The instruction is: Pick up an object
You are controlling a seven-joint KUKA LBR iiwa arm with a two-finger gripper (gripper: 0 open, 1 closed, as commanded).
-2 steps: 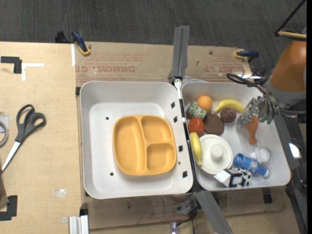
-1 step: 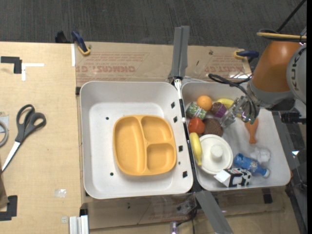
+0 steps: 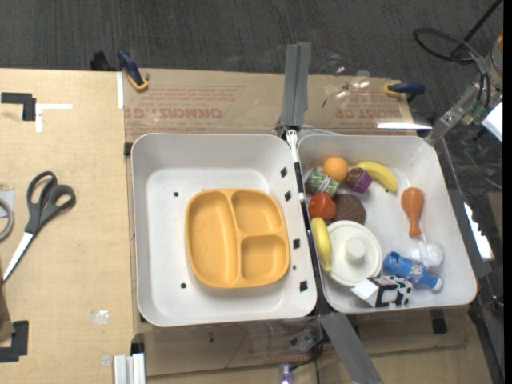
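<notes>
**Layout.** The desk carries two white bins side by side. The left bin, on the far side from where the arm enters, holds one yellow tray. The right bin, on the arm's entry side, holds the rest. In falling size these are a white bowl, a banana, a second banana, a drumstick, a blue bottle, a carton, a brown ball, a tomato, an orange, a can and a purple piece. Scissors lie on the desk, well outside the bins.

**Task item.** Any object qualifies, and none is lifted yet. The drumstick lies apart from its neighbours.

**Risks.**
- The cluster by the divider is packed, with pieces touching. A descent there would likely land on two at once or push them aside.
- The round fruit may roll out of a closing grip.
- The tray and bowl look too broad to span unless gripped by the rim.
- The carton and bottle sit close to the bin's near wall, so a strike on the wall is possible.

**Arm and pincer.** Neither the arm's pose nor the pincer's state, wide or narrow, can be told from this view. No object can be recorded as held.
</notes>
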